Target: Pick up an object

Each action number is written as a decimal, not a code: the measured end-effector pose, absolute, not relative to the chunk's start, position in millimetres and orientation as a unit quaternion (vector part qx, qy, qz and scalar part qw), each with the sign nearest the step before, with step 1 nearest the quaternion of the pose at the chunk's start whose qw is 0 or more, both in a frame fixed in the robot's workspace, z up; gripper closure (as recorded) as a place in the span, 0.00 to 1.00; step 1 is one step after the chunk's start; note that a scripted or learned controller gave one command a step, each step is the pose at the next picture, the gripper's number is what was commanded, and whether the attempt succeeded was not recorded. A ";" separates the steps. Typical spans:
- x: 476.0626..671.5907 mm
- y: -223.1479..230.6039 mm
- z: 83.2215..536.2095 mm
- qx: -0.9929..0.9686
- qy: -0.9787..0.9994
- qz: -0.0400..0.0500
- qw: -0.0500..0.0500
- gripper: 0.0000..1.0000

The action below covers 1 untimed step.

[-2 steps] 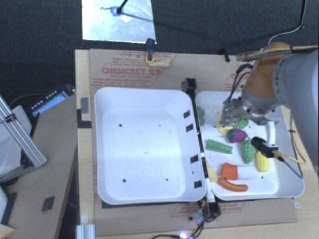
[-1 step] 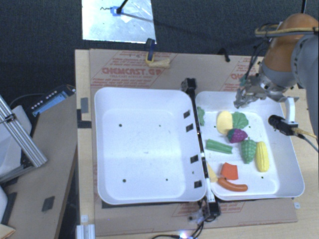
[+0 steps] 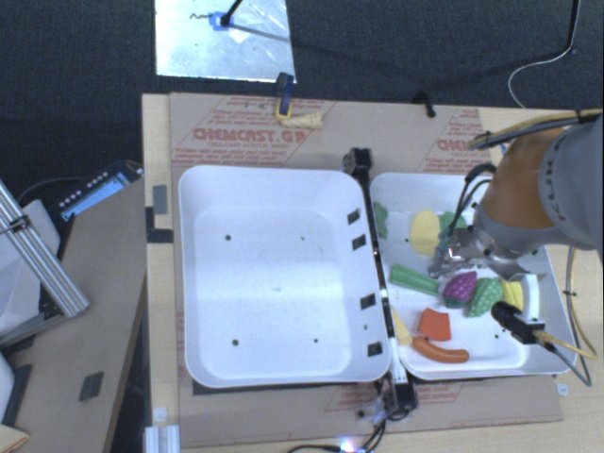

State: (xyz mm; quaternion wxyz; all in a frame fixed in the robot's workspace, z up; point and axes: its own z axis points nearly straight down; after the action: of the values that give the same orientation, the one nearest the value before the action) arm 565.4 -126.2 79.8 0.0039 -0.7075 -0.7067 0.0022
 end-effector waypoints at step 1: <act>649.4 -95.2 86.0 -0.704 -0.710 -0.003 -0.004 1.00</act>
State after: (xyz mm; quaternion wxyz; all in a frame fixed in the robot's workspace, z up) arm 649.4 -95.2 86.0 -0.0036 -0.7038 -0.7103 -0.0032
